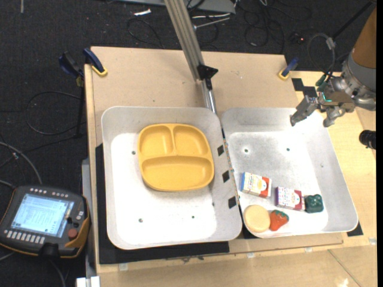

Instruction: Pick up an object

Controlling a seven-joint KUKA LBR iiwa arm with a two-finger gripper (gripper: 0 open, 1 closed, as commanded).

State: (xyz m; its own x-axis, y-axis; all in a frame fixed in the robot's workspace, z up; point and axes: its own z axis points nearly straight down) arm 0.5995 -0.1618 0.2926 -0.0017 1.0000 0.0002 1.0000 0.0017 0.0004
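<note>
The gripper [315, 117] is hovering with fingers spread wide, gripping nothing, over the right bin [287, 154] at its two o'clock corner. The small carton [255, 185], red strawberry [278, 219] and other toys are lying clustered toward five o'clock, well apart from it.

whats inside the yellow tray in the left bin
The yellow tray in the left bin shows three bare compartments, two at the back and one long one in front. Its underside and the bin floor beneath it are covered.

Bright, even light; soft shadows; sharp
</note>
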